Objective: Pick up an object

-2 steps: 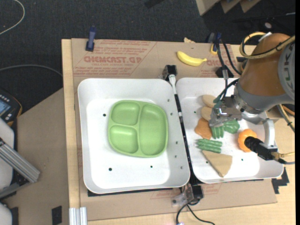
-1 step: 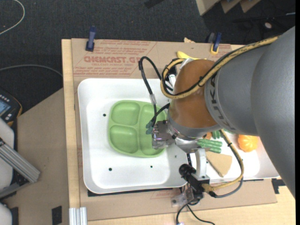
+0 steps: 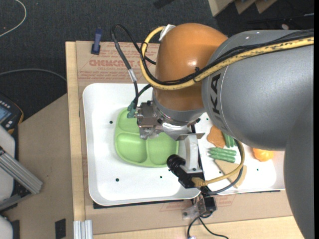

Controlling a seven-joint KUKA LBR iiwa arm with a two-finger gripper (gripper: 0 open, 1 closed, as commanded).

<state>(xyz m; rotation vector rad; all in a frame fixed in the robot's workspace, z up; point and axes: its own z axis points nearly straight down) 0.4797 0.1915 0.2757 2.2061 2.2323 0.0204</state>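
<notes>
I've got the gripper [image 3: 158,133] parked center frame over the green divided plate [image 3: 130,146] for a grab; can't tell jaw state.

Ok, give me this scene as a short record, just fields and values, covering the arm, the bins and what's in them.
arm: grey with orange band, hanging over the left bin
left bin: green divided tray, partly under the wrist
right bin: green beans, orange pieces
gripper: hidden below the wrist, state cannot be told
grasp: none visible
</notes>
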